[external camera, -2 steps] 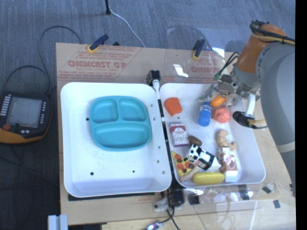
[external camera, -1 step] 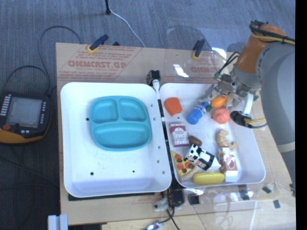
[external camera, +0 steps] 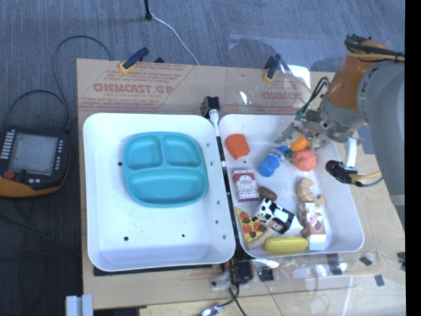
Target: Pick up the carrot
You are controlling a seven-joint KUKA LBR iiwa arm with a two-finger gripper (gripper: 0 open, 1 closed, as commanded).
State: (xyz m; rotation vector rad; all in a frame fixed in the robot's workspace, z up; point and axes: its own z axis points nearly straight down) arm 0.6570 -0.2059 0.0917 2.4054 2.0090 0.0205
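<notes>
Here we note the gripper [external camera: 300, 134] low in the right bin [external camera: 355, 232], its fingers splayed about the carrot [external camera: 300, 143]; whether they clasp it we cannot tell. A pinkish ball [external camera: 304, 159] lies just beside.

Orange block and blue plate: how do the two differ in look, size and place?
The orange block is small, solid and plain; the blue plate is far larger, flat and split into three compartments. The block lies in the right bin among many toys; the plate lies alone in the left bin. Both rest on a white bin floor, apart from the gripper.
</notes>
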